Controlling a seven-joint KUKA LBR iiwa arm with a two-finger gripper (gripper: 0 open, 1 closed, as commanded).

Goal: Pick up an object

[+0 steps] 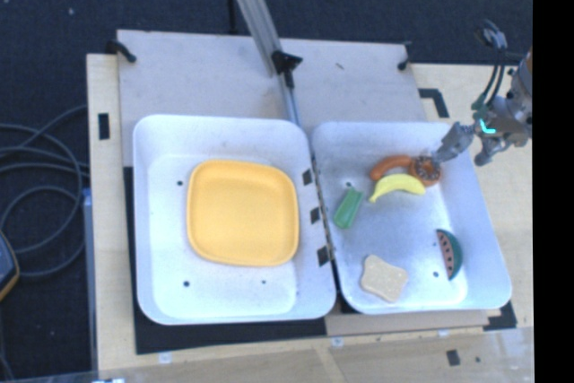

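The nearest candidates for a pick sit in the upper part of the right bin (466, 193): a banana (397, 186) lying with its long axis roughly left to right across the view, curved ends turned down, and just above it a reddish sausage (392, 166) that arcs the same way. A small dark round piece (425, 170) rests at the right end of the sausage, touching or nearly touching both it and the banana.

From this cluster the gripper (470, 146) lies up and to the right, just past the bin's upper right rim. Two grey fingers spread apart below the wrist, one slanting down-left toward the round piece, the other down-right, and nothing sits between them, so it is parted and empty. The left finger's tip (451, 144) is near the round piece but apart from it.

The likely move, then, is a short travel down-left into the bin. Since banana and sausage both run across the view, a grasp would probably need to close across their short width.

Farther off in the same bin lie a green block (347, 207) near the left wall, a bread slice (384, 278) toward the lower rim, and a watermelon wedge (450, 253) at the right wall. The left bin (161, 148) holds a yellow plate (242, 212), well apart from the arm.
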